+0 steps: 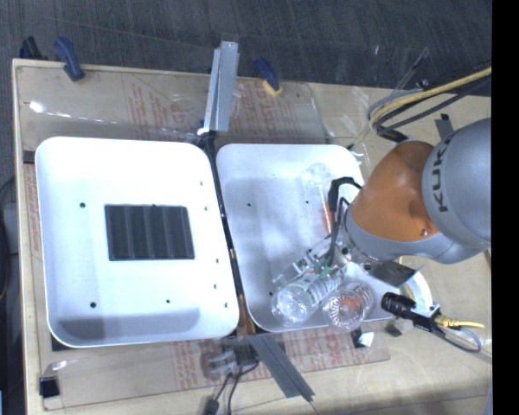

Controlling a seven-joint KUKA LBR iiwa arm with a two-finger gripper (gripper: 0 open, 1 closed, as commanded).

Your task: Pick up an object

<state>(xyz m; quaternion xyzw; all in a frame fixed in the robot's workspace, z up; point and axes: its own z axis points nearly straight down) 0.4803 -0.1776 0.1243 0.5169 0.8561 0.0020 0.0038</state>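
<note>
My gripper [322,264] is down in the right bin [259,206], at its near right part, with the orange-banded wrist [396,204] above it. Right under and in front of the gripper lie clear plastic things: one cup-like piece [292,303] and another with a brownish tint [349,305], both against the bin's near wall. A thin orange stick [328,213] lies just behind the gripper. Another clear piece [316,178] rests near the bin's far right corner. Whether anything sits between the fingers is hidden by glare and the clear plastic.
The left bin [69,188] holds a dark ribbed rectangular pad [149,232] in its middle. A metal bar [220,89] stands at the far end of the divide between the bins. Blue clamps [69,59] hold the bench's far edge.
</note>
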